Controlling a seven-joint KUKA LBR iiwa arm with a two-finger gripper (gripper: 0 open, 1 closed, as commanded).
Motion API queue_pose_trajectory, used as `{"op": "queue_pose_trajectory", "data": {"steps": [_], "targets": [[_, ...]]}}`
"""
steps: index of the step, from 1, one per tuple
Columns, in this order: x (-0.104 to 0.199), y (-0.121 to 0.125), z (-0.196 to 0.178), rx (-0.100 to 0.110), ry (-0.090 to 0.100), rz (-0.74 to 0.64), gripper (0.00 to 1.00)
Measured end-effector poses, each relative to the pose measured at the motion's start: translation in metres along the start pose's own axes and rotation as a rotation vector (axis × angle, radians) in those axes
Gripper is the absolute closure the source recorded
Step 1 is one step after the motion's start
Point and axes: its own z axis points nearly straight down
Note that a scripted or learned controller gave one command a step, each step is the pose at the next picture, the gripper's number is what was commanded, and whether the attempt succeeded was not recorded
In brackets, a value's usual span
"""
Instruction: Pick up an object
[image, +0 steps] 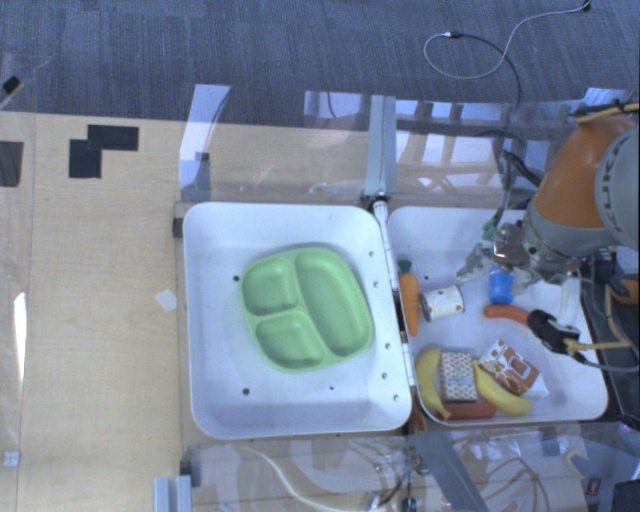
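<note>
My gripper (500, 272) hangs over the back of the right bin (590, 400), open, its jaws spread to either side of a small blue object (501, 288). I cannot tell whether the fingers touch the blue object, which rests on the bin floor. The grey arm with its orange band (575, 190) comes in from the upper right.
The right bin also holds a carrot (409, 300) by its left wall, a white cup (442, 302), an orange-red sausage (507, 313), two bananas (430, 378), a patterned box (458, 376) and a packet (511, 367). A green divided plate (305, 307) lies in the left bin (215, 400).
</note>
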Motion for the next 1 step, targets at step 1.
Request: {"op": "queue_pose_trajectory", "data": {"steps": [1], "targets": [[0.0014,0.0017,-0.0114,-0.005,0.001,0.000,1.00]]}}
